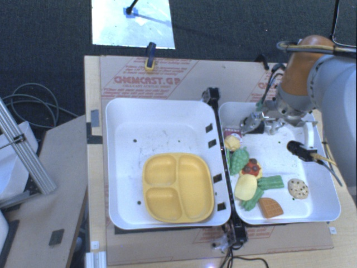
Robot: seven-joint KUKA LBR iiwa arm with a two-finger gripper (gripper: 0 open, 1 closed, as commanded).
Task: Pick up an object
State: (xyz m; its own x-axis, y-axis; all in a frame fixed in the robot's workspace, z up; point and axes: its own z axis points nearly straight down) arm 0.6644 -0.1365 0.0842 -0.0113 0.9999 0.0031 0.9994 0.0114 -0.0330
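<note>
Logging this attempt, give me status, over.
Gripper over far end of right bin, grip unreadable. Toy foods clustered at its left side, cookie apart. Nothing blocking them.

A robotics lab test cell: a grey industrial arm [334, 82] reaches over a bench [184, 74] topped with board printed CHEMCAST GP. The bench bears two white bins [162, 130] with plastic toy food [245, 187], beside aluminium framing [25, 155] and loose cables [33, 96] on dark carpet [44, 27].
</note>
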